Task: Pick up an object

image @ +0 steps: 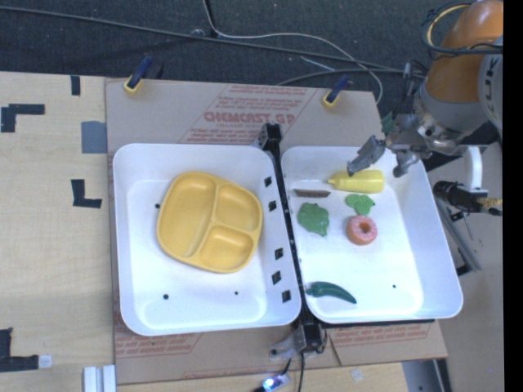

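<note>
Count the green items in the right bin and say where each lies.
3. A leafy green piece lies near the divider, a small broccoli sits just above the pink donut, and a dark green pepper rests at the front edge.

a wooden bench [49, 243] bears cardboard [196, 117] under two white bins [131, 243].
</note>
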Available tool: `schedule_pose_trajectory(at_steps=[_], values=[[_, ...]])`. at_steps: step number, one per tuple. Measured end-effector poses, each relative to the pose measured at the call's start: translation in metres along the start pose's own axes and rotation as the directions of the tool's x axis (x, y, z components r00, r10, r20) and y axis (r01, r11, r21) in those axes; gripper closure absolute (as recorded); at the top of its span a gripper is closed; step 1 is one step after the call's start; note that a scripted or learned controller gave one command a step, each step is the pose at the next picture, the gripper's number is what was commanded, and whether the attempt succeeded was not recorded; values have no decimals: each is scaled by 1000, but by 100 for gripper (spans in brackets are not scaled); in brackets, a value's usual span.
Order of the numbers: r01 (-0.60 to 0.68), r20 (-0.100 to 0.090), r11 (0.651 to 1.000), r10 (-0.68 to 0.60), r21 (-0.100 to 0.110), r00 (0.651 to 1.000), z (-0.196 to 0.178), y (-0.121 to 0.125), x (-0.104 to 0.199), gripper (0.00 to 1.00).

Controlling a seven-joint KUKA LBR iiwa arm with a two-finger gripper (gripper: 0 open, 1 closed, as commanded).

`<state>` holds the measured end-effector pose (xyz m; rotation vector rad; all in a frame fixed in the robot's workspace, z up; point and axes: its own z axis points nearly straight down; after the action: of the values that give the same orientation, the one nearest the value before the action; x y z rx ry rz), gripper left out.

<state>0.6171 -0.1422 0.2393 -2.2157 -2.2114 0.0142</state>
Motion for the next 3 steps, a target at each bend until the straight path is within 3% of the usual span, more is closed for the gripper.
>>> schedule_pose_trajectory(at_steps=[1, 3], values=[[3, 2, 1000, -3, -13, 1000, -8, 2, 0, 0], [3, 2, 1000, -3, -7, 1000, 117, 8, -1, 0]])
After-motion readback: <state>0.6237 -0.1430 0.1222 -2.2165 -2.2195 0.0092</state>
